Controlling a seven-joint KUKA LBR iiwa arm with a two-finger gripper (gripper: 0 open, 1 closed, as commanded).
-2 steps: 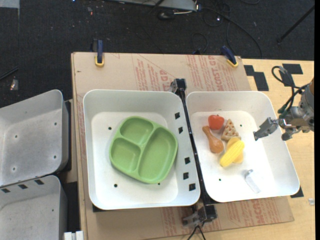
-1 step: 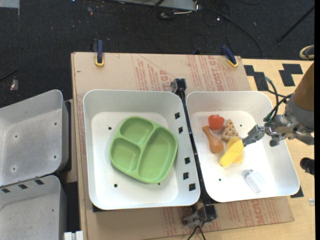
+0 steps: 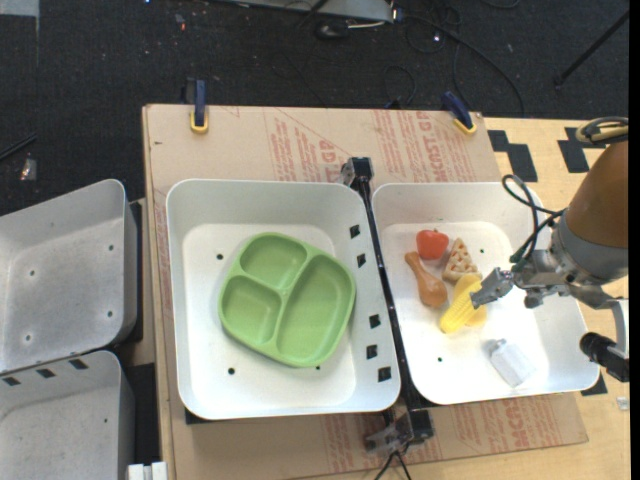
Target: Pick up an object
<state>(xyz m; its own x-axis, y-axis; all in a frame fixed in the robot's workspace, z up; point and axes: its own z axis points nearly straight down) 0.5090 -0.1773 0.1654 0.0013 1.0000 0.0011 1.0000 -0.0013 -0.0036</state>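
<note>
Yellow corn cob [image 3: 460, 311], right bin [image 3: 560, 368]: gripper [image 3: 490, 290] at its upper end, jaws' state indiscernible; approach step, next needs descent and closure.

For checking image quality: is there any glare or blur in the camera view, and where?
Camera view: even light, with soft shadows; the white bins look bright but keep detail; the gripper over the yellow corn is slightly soft; the clear bottle barely stands out.

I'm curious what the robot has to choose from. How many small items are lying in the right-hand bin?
5: a red tomato, a waffle-like wedge, a brown drumstick, a yellow corn cob by the gripper, and a clear piece nearer the front. Others may hide beneath the arm.
</note>
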